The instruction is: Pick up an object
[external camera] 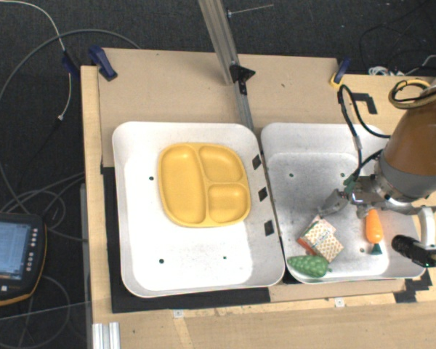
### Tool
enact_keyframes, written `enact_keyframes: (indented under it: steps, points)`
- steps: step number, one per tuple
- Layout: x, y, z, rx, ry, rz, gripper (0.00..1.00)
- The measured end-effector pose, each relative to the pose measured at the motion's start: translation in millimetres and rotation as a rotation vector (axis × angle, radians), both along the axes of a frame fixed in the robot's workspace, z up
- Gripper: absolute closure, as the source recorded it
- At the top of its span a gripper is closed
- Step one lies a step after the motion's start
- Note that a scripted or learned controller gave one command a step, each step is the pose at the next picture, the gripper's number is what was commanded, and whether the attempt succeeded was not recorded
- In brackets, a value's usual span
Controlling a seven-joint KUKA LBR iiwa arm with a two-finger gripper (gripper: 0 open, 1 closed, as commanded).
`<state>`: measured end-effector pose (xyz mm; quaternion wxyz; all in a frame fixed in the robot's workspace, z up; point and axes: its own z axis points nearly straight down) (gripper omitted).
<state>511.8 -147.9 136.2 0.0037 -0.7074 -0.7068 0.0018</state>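
Approach step: end effector (339, 201), grip state unclear, hovers in right bin (305, 151); carrot (374, 226) at four o'clock; next, descend and close.

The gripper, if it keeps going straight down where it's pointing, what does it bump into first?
Probably the bare floor of the right bin. The gripper points down and toward the left, just above the patterned packet. The packet lies a bit nearer the camera, so it might get clipped; depth is hard to judge from this one view.
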Motion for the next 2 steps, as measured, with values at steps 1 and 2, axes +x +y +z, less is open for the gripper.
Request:
enact_keyframes:
  steps: [1,2]
  points:
    - [1,0,-43,0.0,-0.008,0.0,0.0]
    - [3,0,-30,-0.002,-0.014,0.001,1.0]
